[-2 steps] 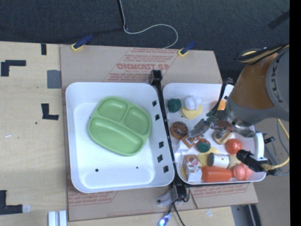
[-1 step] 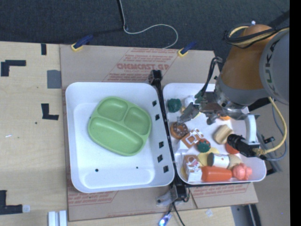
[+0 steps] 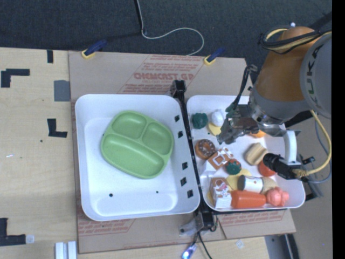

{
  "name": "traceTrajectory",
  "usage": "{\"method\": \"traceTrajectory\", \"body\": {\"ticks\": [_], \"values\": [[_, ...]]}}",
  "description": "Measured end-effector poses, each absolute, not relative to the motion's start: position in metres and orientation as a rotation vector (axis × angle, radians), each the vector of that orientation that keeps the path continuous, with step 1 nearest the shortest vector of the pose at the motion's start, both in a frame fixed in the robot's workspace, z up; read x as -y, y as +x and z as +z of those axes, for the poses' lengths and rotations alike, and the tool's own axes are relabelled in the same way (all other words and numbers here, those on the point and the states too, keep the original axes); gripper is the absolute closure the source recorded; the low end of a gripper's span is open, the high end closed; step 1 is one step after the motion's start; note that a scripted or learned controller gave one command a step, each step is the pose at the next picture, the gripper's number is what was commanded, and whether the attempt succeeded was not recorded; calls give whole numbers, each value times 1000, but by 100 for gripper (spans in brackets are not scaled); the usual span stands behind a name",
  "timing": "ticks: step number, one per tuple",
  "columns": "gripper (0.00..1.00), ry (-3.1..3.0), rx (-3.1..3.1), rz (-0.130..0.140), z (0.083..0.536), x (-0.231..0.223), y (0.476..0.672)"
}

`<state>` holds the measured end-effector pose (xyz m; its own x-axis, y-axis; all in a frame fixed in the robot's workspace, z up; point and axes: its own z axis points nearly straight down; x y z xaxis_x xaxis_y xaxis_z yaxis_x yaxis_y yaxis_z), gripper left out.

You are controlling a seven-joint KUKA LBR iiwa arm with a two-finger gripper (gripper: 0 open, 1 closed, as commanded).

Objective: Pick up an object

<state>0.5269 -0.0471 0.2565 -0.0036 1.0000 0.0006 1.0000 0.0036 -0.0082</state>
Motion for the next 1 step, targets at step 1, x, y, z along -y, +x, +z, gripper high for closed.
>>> {"method": "traceTrajectory", "body": {"ticks": [1], "values": [[100,-2216,2230,-4,326,8,543]]}}
